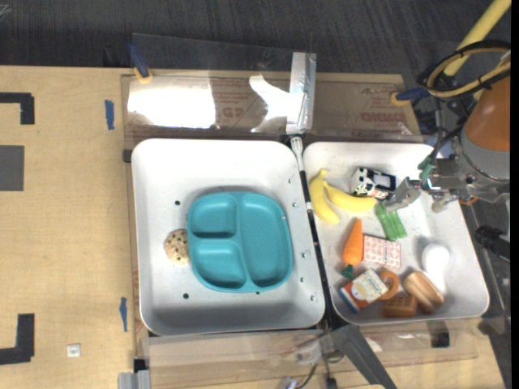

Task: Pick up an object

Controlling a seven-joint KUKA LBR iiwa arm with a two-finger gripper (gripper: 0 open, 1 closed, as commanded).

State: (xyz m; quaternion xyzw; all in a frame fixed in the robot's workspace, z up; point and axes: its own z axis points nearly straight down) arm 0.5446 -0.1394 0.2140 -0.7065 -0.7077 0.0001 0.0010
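White bins: two. Left bin (154, 241) held one teal plate (241, 240) and one cookie (177, 246) by its left edge. Right bin (470, 250) held bananas (336, 200). Gripper (403, 197) sat at the far edge, just right of them, touching a green block (392, 221); finger state unclear.

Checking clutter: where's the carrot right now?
The carrot lies in the right bin, near its left side, just below the bananas and left of the pink card.
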